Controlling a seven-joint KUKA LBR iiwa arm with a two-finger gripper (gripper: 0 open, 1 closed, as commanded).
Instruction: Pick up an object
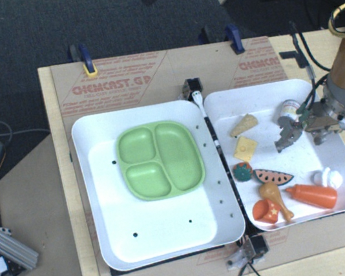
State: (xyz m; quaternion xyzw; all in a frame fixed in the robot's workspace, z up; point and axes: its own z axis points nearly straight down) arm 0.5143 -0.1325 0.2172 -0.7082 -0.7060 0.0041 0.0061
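Plastic toy food [274,192] lies in the right bin's [321,86] front corner; my jaws [286,134] hang released, low over bare white floor.

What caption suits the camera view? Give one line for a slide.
Gripper hovers over the right bin of toy food; green divided plate sits in the left bin.

I count two white bins [97,199] [340,158], one green divided plate [161,159], two cheese wedges [243,125] [246,149], one watermelon slice [273,177], one drumstick [276,200], one tomato [264,212], one orange bottle [313,195], two blue clamps [86,58] [233,38].
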